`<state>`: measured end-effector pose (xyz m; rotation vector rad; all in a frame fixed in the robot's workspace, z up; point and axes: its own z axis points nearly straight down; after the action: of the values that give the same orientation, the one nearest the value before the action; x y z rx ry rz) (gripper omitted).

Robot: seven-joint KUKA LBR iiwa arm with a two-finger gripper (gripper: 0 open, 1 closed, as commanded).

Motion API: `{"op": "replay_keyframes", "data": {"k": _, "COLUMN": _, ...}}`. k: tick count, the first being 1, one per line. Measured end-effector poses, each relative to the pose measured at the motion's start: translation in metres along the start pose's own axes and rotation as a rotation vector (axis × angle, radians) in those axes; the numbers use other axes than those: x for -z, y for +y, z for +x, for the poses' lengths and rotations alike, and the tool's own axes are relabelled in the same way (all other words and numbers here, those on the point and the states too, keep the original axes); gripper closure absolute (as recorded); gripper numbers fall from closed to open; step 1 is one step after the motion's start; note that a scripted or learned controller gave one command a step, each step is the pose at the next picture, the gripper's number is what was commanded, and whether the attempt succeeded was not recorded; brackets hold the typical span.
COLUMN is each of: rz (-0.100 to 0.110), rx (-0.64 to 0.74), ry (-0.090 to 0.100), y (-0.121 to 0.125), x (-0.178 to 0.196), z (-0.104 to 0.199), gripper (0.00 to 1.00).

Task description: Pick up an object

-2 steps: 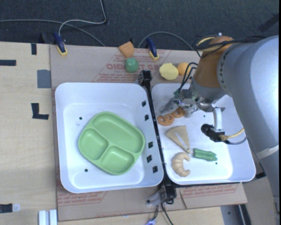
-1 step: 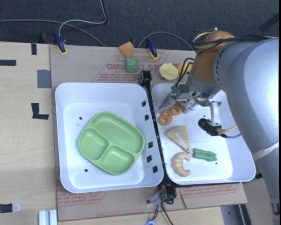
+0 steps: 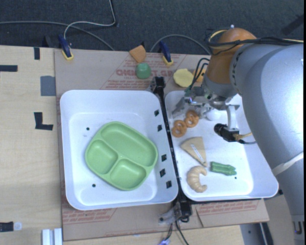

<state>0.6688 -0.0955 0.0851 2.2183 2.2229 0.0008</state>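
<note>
Your gripper hovers low over the pretzel in the right bin, approach step; finger state unclear, so you must descend and close.

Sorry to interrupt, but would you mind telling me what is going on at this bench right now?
The KUKA arm's gripper is lowered into the right bin, close above a pretzel and a small doughnut. A cheese wedge, a croissant and a green pepper lie nearer the front of that bin. The left bin holds a green divided plate. Nothing looks lifted yet.
</note>
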Motion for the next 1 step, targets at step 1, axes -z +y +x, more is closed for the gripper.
{"op": "replay_keyframes", "data": {"k": 1, "rz": 0.000, "rx": 0.001, "ry": -0.002, "y": 0.0001, "x": 0.0104, "z": -0.0003, "gripper": 1.00}}
